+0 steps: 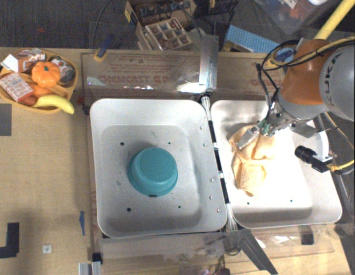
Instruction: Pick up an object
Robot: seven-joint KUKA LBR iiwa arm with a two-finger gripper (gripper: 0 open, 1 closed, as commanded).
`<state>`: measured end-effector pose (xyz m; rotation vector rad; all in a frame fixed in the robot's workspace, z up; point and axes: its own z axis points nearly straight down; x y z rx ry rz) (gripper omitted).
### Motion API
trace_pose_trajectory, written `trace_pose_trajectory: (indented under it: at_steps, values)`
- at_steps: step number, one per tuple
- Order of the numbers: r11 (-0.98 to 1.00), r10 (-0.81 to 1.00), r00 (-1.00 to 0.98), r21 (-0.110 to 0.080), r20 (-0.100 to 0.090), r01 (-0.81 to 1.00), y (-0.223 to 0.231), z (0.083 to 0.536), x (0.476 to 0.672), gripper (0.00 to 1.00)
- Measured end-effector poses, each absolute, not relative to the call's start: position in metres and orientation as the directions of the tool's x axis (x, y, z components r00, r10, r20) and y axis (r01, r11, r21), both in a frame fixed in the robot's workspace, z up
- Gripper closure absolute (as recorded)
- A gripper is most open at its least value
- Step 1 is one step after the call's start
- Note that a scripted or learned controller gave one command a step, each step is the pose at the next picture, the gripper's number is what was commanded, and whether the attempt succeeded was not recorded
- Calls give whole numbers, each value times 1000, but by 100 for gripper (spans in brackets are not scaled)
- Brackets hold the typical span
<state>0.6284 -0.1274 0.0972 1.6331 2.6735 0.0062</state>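
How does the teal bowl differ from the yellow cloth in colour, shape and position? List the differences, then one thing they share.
The teal bowl is rigid and round; the yellow cloth is soft and crumpled. The teal bowl lies upside down in the left bin; the yellow cloth lies in the right bin. The gripper is at the yellow cloth's top edge, far from the teal bowl. Both rest on white bin floors.

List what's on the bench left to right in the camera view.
Fruit basket → left bin holding a teal bowl → right bin with a yellow cloth → gripper at the cloth's top → arm.
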Motion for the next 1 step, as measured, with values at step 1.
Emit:
trace_pose_trajectory:
  at_steps: [1]
  values:
    - [439, 898, -439, 13, -10, 898, -182, 92, 629, 0]
